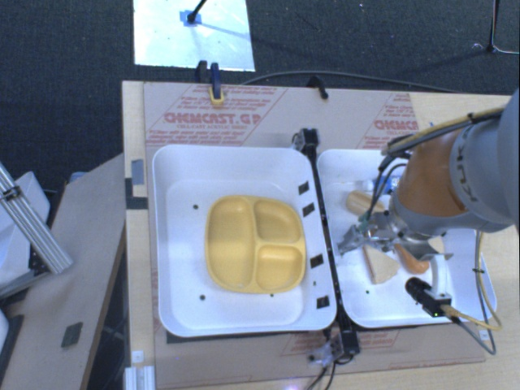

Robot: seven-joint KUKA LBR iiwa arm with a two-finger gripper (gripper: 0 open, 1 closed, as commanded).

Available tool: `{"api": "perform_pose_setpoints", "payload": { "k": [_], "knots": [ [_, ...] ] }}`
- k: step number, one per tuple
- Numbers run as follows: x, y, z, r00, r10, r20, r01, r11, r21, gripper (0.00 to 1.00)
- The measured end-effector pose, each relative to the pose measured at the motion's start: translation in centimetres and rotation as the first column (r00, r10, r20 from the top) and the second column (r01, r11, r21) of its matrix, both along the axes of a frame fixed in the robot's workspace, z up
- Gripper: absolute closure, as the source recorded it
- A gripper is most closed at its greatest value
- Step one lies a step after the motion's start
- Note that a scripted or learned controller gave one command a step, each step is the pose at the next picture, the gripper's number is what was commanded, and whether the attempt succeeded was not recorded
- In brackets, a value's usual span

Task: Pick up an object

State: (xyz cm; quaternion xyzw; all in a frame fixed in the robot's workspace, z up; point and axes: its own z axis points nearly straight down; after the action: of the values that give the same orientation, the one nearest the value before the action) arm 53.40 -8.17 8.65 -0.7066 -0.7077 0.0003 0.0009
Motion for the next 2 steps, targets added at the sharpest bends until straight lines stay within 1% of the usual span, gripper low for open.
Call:
{"api": "perform_pose_setpoints", "payload": {
  "k": [1, 2],
  "knots": [
    [0.1, 0.0, 1.3, 1.000, 0.000, 0.003, 0.000, 1.000, 0.000, 1.00],
    [-0.3, -0.6, 5.9, 1.000, -0.002, 0.006, 0.002, 1.000, -0.002, 1.00]
  ]
}}
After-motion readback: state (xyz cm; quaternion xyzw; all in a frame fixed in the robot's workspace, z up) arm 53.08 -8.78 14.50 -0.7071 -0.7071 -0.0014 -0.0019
